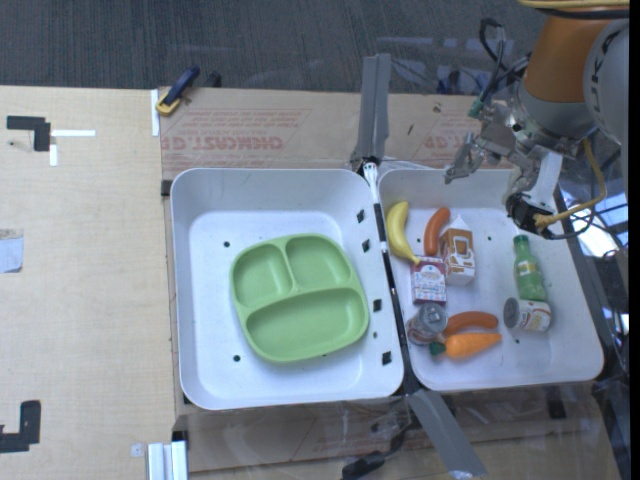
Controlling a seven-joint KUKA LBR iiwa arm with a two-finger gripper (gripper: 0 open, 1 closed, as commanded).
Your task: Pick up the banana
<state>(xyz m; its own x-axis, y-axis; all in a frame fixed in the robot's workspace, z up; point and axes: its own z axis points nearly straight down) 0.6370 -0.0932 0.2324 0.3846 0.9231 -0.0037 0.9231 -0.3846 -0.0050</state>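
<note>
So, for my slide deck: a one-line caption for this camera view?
Arm's hand above right bin's far edge; banana lies at its left wall.

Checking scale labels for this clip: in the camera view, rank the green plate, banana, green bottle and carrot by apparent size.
1. green plate
2. banana
3. green bottle and carrot: look too alike to rank.
</note>
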